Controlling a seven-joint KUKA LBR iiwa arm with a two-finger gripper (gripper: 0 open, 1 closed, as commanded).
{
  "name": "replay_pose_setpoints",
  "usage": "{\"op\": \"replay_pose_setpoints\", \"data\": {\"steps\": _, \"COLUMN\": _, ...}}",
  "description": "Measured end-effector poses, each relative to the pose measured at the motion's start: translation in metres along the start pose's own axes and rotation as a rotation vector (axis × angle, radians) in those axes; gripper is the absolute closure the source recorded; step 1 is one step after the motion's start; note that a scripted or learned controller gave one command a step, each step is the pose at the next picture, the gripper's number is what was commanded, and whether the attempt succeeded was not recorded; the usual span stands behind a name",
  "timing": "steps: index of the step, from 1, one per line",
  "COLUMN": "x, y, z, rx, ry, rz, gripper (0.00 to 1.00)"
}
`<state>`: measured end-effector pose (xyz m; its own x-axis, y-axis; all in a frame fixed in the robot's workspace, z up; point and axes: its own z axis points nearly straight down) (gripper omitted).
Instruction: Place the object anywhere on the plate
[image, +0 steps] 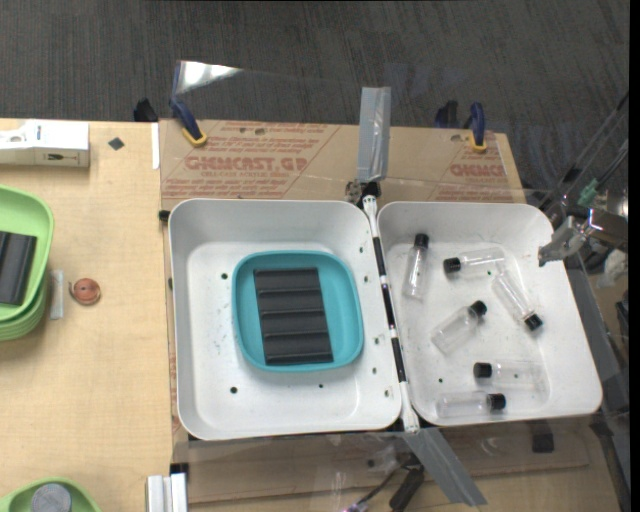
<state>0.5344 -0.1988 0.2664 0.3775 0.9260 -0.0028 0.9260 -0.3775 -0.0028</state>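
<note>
Camera view: the end effector (566, 240) sits at the far right rim of the right bin (560, 400), partly out of frame; whether it is released or clenched cannot be told, though it appears to carry nothing. Six clear vials with black caps (462, 325) lie scattered in that bin, left of and below the end effector. Well to its left, the teal plate (246, 320) rests in the left bin (200, 400), bearing a black ribbed insert (292, 315).

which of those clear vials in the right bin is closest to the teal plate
The vial at the right bin's upper left, cap pointing away from the camera. It lies alongside the divider; the others lie farther right of the plate.
</note>
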Motion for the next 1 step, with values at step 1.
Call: {"op": "replay_pose_setpoints", "data": {"steps": 1, "x": -0.0040, "y": 0.0179, "z": -0.0783, "rx": 0.000, "ry": 0.000, "rz": 0.015, "gripper": 0.00}}
